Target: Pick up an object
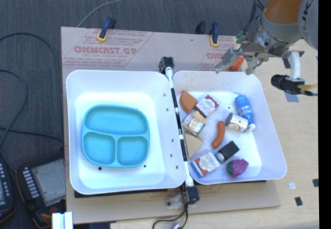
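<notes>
My gripper (237, 65) hangs above the far rim of the right bin (269, 135), near its back edge. A small orange object (237, 61) shows between the two fingers, lifted off the bin floor. In the right bin lie a blue can (243, 107), a red sausage (219, 134), a purple fruit (237, 167), an orange wedge (187, 101), a black block (227, 151) and several small printed packets (206, 105).
The left bin (77, 88) holds a light blue tray with three compartments (116, 135). A rail with a black clip (166, 62) runs between the bins. Blue and yellow clamps (213, 36) pin the cardboard base at the back. Cables and a pendant lie on the floor at the left.
</notes>
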`<action>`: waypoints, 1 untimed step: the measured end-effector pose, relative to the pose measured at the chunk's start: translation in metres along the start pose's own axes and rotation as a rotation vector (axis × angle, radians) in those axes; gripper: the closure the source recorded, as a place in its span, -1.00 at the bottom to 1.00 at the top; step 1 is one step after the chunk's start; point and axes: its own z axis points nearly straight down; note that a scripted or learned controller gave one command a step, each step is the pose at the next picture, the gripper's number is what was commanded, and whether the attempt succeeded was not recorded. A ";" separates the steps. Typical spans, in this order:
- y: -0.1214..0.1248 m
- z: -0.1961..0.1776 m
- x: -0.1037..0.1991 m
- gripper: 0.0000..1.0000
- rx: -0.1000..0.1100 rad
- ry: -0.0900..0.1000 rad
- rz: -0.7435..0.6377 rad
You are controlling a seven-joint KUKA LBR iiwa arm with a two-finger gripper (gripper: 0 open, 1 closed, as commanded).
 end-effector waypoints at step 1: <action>0.018 0.140 0.009 -1.00 0.003 0.001 0.000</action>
